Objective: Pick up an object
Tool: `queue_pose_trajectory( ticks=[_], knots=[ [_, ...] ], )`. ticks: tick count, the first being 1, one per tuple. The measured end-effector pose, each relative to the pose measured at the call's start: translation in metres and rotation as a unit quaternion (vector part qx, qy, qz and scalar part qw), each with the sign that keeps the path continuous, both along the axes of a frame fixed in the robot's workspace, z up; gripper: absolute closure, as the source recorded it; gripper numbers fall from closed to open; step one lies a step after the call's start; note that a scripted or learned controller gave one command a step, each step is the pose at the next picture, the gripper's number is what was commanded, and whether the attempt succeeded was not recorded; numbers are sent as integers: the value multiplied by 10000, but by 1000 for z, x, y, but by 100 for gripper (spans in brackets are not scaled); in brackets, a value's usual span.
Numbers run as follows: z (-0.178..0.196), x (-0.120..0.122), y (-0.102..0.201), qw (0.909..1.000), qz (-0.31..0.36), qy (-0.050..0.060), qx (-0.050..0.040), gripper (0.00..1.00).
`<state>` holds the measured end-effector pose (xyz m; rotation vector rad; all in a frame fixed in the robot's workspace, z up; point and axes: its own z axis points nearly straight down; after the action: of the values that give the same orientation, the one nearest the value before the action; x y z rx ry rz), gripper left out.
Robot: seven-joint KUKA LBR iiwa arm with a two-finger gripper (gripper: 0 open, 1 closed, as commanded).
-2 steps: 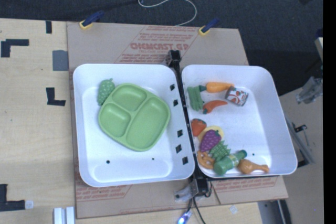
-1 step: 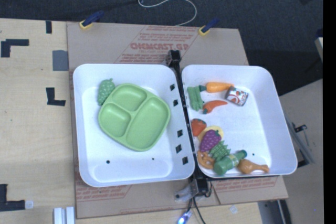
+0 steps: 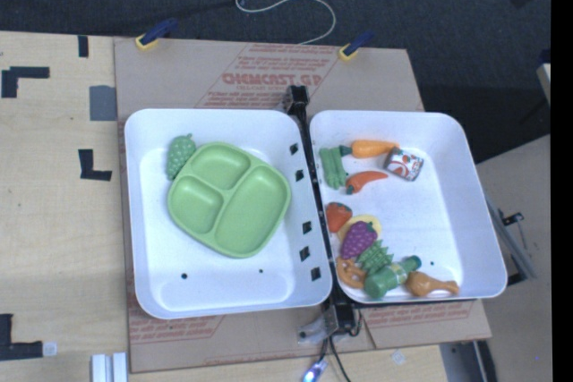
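A green divided plate [image 3: 229, 201] lies in the left white bin [image 3: 143, 273], and everything else is placed from it. A bunch of green toy grapes [image 3: 180, 155] touches its upper-left rim.

The other objects to pick are all to the plate's right, past the black divider, in the right white bin [image 3: 474, 219]. Nearest the plate are the green bean pods [image 3: 332, 165] and a red tomato [image 3: 337, 216]. Further right lie an orange carrot [image 3: 372, 148], a red-orange chili [image 3: 365, 181] and a small red-and-white can [image 3: 404, 164] on its side. To the plate's lower right, purple grapes [image 3: 357, 239], a leafy green piece [image 3: 374, 257] and an orange gourd-like toy [image 3: 430, 285] crowd together, touching or overlapping.

Whether the gripper is wide, narrow or holding anything cannot be told.

Beyond the plate, a cardboard sheet [image 3: 269, 76] under both bins is held by two blue-and-yellow clamps [image 3: 157, 33].
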<state>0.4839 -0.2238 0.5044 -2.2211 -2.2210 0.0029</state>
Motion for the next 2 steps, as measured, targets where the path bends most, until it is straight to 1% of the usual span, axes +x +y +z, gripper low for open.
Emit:
queue_pose_trajectory(
  ticks=[2],
  knots=[
    [-29,0,0,10000,3,0,0,100]
  ],
)
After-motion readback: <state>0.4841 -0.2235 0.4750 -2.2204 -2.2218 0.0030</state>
